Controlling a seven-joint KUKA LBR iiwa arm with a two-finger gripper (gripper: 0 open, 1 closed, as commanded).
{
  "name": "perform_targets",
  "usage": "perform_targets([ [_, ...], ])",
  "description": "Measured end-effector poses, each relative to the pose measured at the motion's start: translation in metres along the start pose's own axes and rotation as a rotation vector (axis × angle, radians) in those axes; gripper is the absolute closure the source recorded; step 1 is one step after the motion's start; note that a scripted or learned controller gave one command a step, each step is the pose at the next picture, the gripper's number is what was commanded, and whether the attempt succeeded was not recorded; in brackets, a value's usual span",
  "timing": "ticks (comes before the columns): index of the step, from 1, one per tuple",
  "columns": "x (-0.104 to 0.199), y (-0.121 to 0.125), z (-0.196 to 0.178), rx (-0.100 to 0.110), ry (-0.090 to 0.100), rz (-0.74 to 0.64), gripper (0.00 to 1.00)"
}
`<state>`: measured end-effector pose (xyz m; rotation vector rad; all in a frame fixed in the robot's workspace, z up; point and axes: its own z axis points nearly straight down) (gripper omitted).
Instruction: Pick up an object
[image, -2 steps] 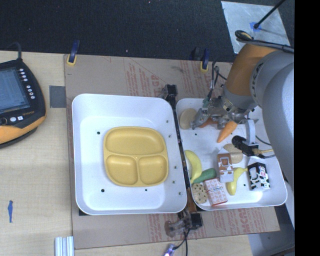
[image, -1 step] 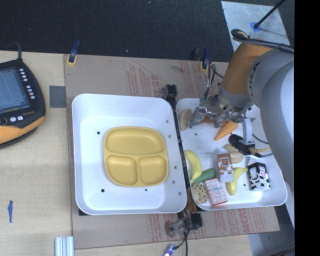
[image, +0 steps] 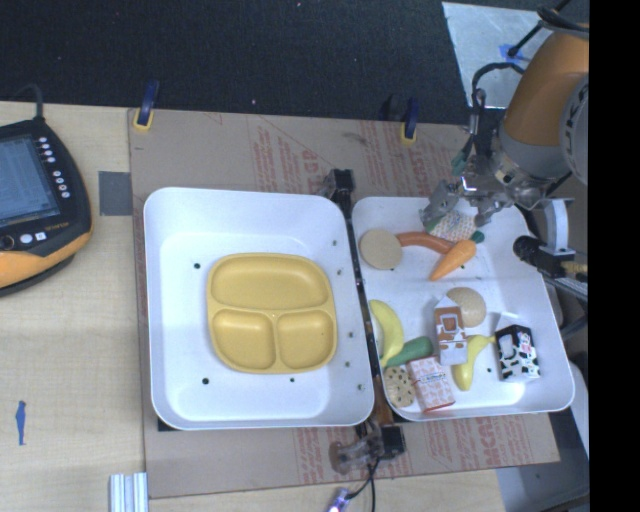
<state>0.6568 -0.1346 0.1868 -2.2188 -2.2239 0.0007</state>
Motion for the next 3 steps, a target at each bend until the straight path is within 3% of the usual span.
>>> perform_targets([
  [1, -0.032, -0.021, 0.096, 0.006, -0.001, -0.001, 0.00],
  [2, -0.009, 0.000, 0.095, 0.002, 0.000, -0.002, 0.00],
  [3, -0.010, 0.000, 0.084, 0.003, 0.000, -0.005, 1.00],
])
